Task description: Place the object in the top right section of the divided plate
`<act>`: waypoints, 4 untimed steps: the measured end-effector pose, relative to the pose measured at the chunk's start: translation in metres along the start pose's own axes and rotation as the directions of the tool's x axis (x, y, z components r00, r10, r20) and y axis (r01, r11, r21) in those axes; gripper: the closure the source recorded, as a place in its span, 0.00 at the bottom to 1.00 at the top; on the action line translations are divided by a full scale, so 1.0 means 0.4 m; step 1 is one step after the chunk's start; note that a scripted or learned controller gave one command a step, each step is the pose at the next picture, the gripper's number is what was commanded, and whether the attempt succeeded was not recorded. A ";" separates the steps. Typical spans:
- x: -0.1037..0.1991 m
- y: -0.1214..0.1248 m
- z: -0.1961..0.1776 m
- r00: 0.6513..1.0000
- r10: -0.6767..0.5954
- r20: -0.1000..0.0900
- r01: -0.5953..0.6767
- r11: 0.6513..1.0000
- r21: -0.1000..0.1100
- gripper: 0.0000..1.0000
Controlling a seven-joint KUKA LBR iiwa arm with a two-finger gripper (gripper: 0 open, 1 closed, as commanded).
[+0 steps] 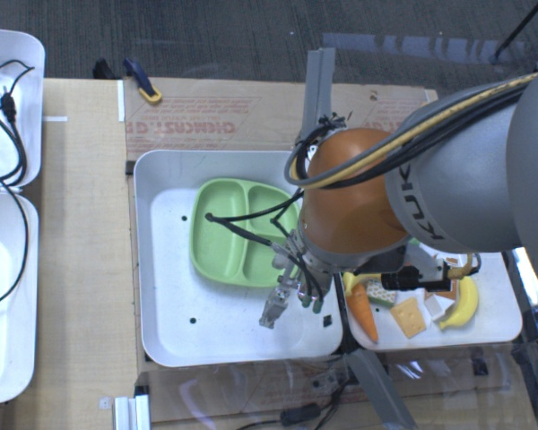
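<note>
From the overhead camera, our fingers (pixel 276 309) hang low in the left bin (pixel 161 330), and whether they grip anything we cannot tell. The green plate (pixel 220 249) lies just up-left of them; carrot (pixel 362 315), cheese (pixel 410 317) and banana (pixel 464 305) sit to their right.

grey kuka arm with an orange band

the thick, rounded grey metal arm (pixel 471 173) bears part of dark "kuka" lettering and a glossy orange band (pixel 350 191) above the wrist; black and yellow cables (pixel 412 146) run along it, and thinner black wires loop down toward the small silvery metal two-finger gripper (pixel 276 309).
</note>
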State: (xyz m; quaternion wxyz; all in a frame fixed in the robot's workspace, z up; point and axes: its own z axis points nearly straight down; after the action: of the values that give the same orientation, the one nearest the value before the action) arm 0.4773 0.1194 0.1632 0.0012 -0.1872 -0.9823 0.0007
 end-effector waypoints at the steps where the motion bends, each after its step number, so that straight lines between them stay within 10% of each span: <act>1: -0.005 -0.004 -0.021 1.000 0.009 0.000 -0.009 1.000 0.000 1.00; 2: -0.134 -0.166 -0.071 0.989 -0.150 0.004 0.150 0.989 -0.001 1.00; 4: 0.005 0.016 -0.070 0.888 -0.460 0.002 0.460 0.888 -0.001 1.00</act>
State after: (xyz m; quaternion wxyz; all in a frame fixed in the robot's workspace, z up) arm 0.4780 0.1262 0.1913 0.0003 0.0508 -0.9987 -0.0001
